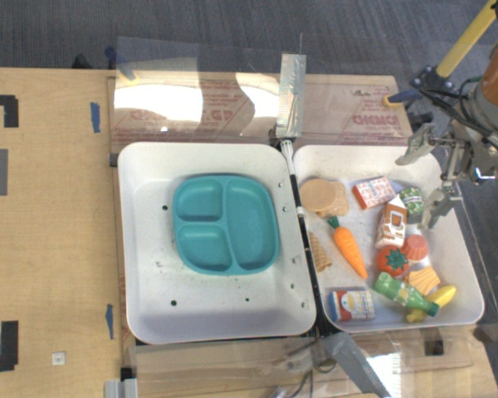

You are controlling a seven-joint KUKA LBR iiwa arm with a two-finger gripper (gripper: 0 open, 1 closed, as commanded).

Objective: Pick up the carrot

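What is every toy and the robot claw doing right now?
carrot: lying flat in the right bin, nothing gripping it
claw: over the right bin's far right side, holding nothing
teal tray: flat in the left bin, nothing in its compartments
can: lying on its side
green bottle: lying down
bread slice: flat, next to the carrot's leafy end
tomato: sitting with its green top up

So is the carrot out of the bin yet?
No. The carrot lies flat in the right bin, beside the bread; the gripper is off to its right.
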